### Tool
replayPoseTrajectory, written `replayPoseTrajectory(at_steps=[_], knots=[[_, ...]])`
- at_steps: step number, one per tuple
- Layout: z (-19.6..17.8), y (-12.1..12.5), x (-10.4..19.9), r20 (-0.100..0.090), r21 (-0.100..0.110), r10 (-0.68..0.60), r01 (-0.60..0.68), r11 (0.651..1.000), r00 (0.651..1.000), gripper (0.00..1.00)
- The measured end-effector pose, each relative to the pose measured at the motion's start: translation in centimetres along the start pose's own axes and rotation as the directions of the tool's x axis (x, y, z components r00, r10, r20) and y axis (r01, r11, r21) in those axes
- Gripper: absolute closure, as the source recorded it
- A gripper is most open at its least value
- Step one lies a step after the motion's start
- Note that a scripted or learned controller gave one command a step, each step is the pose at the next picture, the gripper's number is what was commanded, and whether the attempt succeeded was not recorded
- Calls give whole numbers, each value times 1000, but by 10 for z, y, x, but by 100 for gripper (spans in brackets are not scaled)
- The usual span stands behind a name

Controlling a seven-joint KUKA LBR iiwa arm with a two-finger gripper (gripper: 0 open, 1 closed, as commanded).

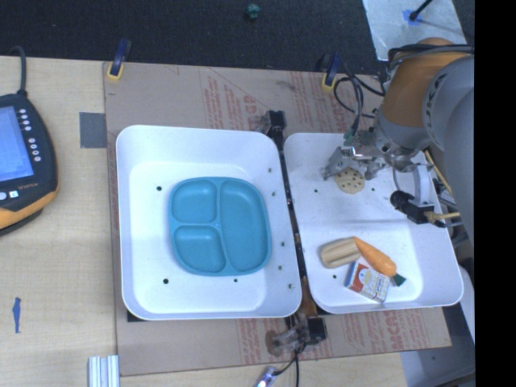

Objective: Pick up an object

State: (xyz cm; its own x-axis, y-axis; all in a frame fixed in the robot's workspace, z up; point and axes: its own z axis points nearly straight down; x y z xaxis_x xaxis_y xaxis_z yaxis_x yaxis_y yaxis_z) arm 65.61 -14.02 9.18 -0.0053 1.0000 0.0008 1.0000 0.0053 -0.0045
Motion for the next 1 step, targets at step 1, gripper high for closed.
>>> replayPoseTrajectory(at_steps=[1], knots=[[-52, -76, -14, 2, -2, 2, -2, 1000, 1000, 0]])
